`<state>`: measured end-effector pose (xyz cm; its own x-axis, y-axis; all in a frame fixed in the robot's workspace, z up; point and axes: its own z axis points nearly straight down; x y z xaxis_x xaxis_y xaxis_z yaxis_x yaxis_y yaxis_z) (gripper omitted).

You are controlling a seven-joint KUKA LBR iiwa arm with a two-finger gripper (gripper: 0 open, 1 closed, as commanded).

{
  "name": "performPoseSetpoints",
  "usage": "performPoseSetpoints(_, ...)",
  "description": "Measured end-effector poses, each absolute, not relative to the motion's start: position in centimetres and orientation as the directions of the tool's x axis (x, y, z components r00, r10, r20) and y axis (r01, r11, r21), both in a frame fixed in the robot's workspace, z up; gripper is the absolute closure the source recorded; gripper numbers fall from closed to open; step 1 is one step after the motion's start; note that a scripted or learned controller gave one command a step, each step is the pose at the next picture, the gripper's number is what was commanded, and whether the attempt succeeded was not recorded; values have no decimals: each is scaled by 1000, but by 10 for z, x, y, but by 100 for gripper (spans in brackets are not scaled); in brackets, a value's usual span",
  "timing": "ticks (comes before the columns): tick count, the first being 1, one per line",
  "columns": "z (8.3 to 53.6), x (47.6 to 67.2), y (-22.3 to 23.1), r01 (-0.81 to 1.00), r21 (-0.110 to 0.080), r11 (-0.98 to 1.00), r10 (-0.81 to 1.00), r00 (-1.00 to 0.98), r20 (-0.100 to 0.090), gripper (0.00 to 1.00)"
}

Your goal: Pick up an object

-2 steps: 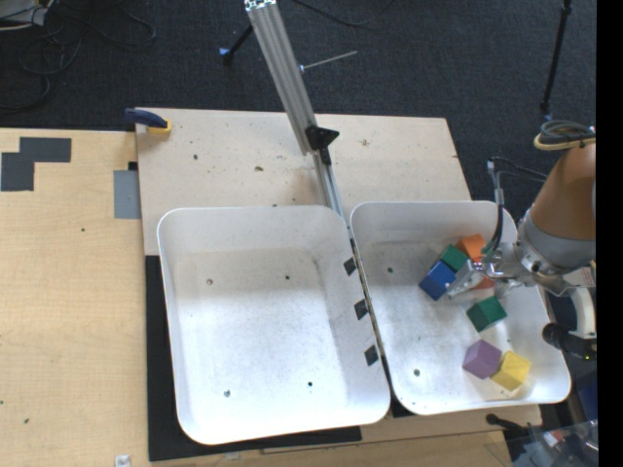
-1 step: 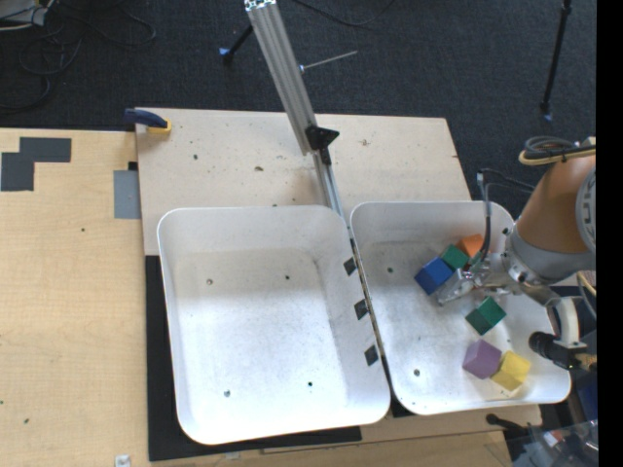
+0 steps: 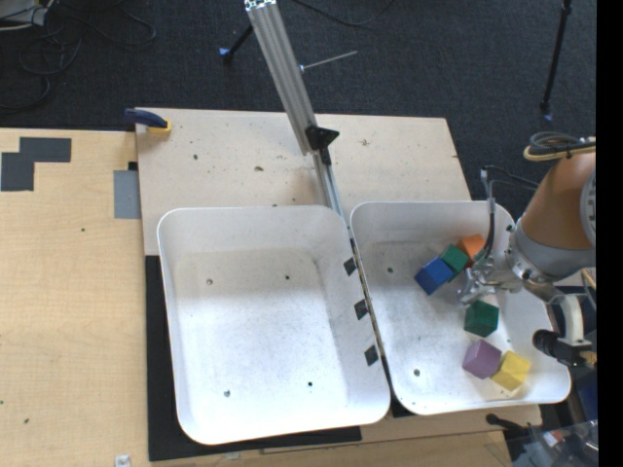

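Right bin (image 3: 409, 224): six small blocks are held in its right half, in two loose groups
Far group: a blue block (image 3: 434, 275), a small green block (image 3: 455, 259) and an orange block (image 3: 472, 245) are packed touching or nearly touching, in a line running up to the right
Near group: a purple block (image 3: 480, 358) and a yellow block (image 3: 513, 370) are set side by side close to the near right corner
Task's thing: no object is named; the dark green block (image 3: 481, 318) is judged the likeliest target, lying just beneath the gripper, between the two groups
Gripper (image 3: 479, 285): seen low in the bin, directly above the dark green block and just right of the blue one; how far the claw is spread cannot be told, and nothing is seen clamped in it
Orientation: the dark green block is roughly cubic, so no long axis is offered; its faces are turned slightly askew to the bin walls
Risk, misalignment: a corner may be caught instead of flat faces if the claw is not squared to the skewed block, and the block would be squeezed out sideways
Risk, neighbours: the blue block may be nudged or pinched along with the target, being so near
Risk, empty close: air may be grasped if the descent is stopped above the block
Left bin (image 3: 185, 251): well apart from the action
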<state>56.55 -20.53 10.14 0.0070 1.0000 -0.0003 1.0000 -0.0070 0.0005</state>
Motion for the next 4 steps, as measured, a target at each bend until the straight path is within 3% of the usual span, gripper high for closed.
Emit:
performPoseSetpoints(3,251,561,-198,1000,3,2,1000,-2,-1,100)
performPoseSetpoints(4,256,573,-142,1000,0,6,1000,-6,2,100)
